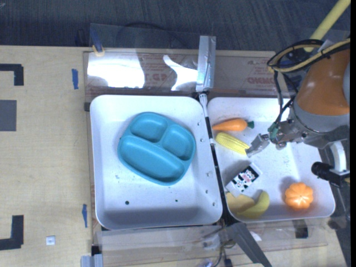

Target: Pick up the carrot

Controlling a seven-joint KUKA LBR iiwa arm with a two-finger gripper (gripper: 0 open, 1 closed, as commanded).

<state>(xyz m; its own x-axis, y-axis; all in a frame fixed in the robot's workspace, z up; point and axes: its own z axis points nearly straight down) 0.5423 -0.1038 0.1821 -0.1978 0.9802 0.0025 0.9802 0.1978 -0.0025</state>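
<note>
An orange carrot (230, 125) with a green tip lies near the back left corner of the right bin (317, 207). Just in front of it rests a yellow corn cob (232, 143). My gripper (259, 144) hangs low over the right bin, right of the corn cob and in front and to the right of the carrot. It is apart from the carrot and nothing shows between its fingers. The grey arm with its orange band (327, 90) reaches in from the right.
The right bin also holds a banana (250, 203), an orange mandarin (298, 196) and a small black and white card (244, 179). A blue divided plate (157, 146) lies in the left bin (105, 166). A bin wall runs between the two.
</note>
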